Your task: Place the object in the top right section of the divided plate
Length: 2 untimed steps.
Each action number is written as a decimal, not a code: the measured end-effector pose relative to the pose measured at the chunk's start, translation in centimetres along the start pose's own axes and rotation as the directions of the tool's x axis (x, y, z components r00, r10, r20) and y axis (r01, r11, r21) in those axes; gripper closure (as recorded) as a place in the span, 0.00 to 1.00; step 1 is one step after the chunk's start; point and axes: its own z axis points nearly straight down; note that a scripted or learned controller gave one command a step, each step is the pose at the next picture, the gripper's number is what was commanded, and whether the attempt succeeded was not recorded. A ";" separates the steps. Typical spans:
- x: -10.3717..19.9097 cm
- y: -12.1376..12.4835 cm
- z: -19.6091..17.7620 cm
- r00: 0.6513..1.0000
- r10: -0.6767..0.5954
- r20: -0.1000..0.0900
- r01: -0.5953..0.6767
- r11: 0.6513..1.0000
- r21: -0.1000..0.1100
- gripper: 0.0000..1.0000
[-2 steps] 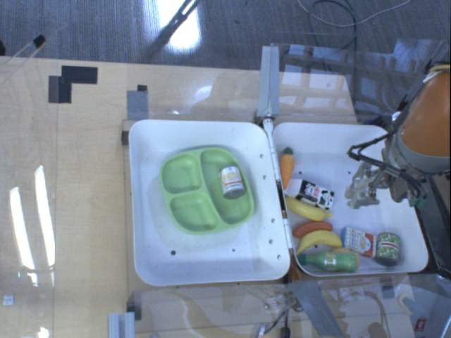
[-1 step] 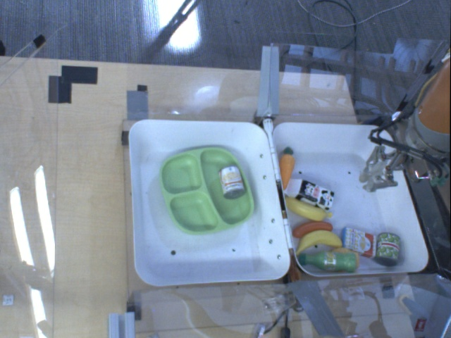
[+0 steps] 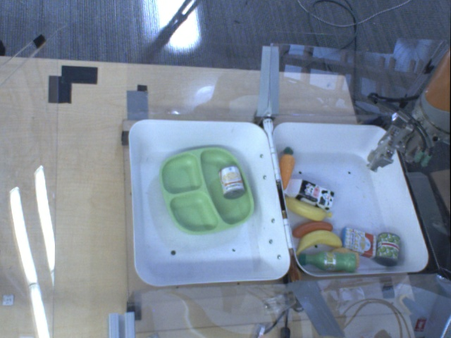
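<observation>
A pale wooden bench (image 3: 70, 210) is seen across the frame. Two white bins are set side by side on it: left bin (image 3: 148, 259), right bin (image 3: 352, 143).

The table (image 3: 70, 210) looks like pale, glossy wood. Both bins (image 3: 204, 266) are smooth white plastic; the plate (image 3: 184, 189) is matt green plastic. The can (image 3: 231, 182) carries a paper-like label.
</observation>
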 end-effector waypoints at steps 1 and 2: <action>-1.8 3.7 7.3 0.993 -0.114 -0.004 0.114 0.993 -0.001 1.00; -1.0 0.7 0.7 0.960 -0.281 0.002 0.281 0.960 -0.001 1.00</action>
